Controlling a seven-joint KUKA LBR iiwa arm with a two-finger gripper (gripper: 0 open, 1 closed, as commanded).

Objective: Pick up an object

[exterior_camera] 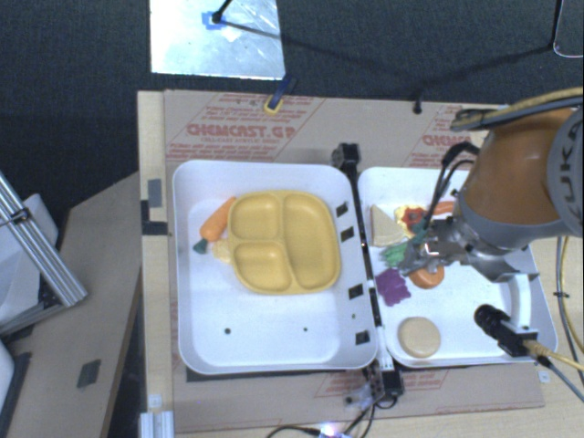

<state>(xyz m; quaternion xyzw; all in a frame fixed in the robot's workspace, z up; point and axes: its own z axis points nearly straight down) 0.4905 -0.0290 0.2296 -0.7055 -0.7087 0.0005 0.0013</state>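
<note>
Orange toy piece [427,276] in right bin [456,340], crowded by purple piece [392,286] and green piece [395,254]. Tool [422,255] low over cluster; spread of tips impossible to tell. Risk: glancing off or snagging a neighbour, given the crowding.

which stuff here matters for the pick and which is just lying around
In play: hand low in the right bin, over the toy food pile: purple piece, orange piece, pale wedge, tan disc.

Lying about: yellow divided plate, carrot, left bin.
</note>
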